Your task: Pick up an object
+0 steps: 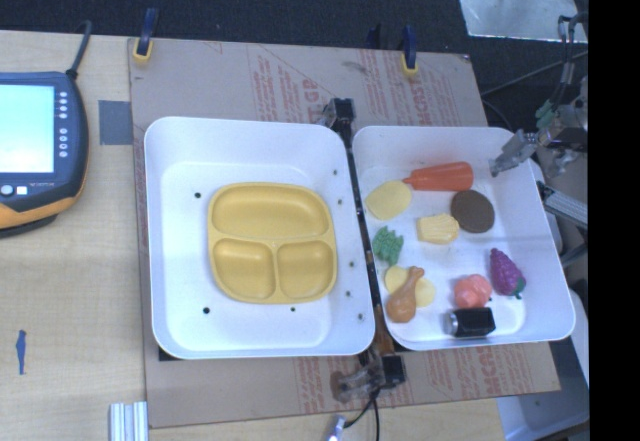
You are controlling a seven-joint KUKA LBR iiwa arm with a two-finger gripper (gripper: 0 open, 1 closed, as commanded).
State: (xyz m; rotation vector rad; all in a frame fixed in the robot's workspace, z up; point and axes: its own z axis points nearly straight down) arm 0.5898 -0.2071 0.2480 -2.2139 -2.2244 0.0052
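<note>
Two shallow white bins side by side: left bin (165, 229), right bin (545, 229). In the left bin, just a yellow plastic plate with three sections (272, 240), flat in the middle. In the right bin, nine small toy foods, spread out with little gaps, so easy to reach one at a time.

Along the far side, an orange toy carrot (440, 176) lying flat, with a round pale yellow toy (388, 199) to its left and a round brown toy (472, 211) just below it. Near the middle, a small yellow chunk (437, 228) and a green toy broccoli (387, 245). Nearer the front, a tan toy chicken leg (405, 294), a pink-red round toy (472, 287), a purple bunch of toy grapes (506, 271) and a black can (470, 321) on its side.

Over the far right rim of the right bin, a grey two-finger gripper (508, 157), small and blurry there. Hard to tell whether spread or pressed together; nothing seen in its grasp. Probably closest to the carrot and the brown toy, so likely good first picks. Nothing lifted yet; every toy down in the bin.
</note>
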